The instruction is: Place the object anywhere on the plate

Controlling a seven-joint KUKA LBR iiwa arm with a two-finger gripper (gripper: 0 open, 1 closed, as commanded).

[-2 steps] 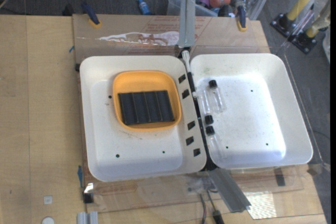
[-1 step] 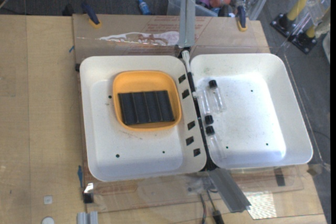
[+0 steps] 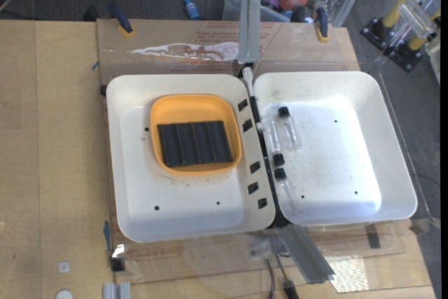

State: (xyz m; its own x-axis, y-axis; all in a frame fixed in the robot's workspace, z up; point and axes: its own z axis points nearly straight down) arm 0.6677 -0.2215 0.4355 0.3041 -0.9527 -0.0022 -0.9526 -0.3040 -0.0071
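Black ridged object [image 3: 194,143] flat on orange plate [image 3: 162,110], left bin [image 3: 133,206]; right bin [image 3: 350,150] floor open

We see a pale wooden bench [image 3: 49,150] carrying a flat brown cardboard sheet [image 3: 175,35] and two shallow white plastic bins, left [image 3: 133,210] and right [image 3: 350,150], touching side by side.

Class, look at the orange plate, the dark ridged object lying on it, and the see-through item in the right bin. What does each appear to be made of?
Orange plate: likely plastic, smooth with a soft sheen and even colour. Dark ridged object: matte black, perhaps rubber or plastic; its parallel grooves reflect little light. See-through item: clear plastic or glass, since the white bin shows through it, with black ends; which one cannot be told.
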